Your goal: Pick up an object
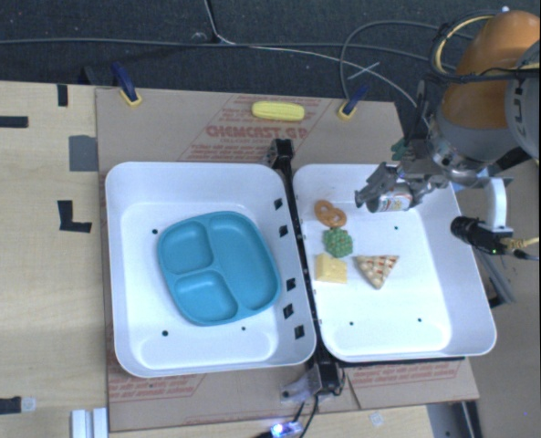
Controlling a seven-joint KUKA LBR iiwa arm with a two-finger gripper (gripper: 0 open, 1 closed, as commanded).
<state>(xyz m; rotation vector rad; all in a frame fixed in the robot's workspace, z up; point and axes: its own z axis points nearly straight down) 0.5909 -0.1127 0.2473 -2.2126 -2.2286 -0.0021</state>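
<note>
The arm point(489, 80) reached in from the right, bent down over the right bin point(434, 322), with its gripper point(379, 196) hovering above the bin's upper part, just right of the pretzel point(329, 213). Below the pretzel lay the green piece point(338, 242), cheese block point(331, 268) and pizza slice point(377, 268). The pincer's state was too dark and blurred to tell.

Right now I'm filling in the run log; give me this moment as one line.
gripper: above right bin, nothing seen held | right bin: pretzel, broccoli, cheese, pizza slice | left bin: blue tray
</note>
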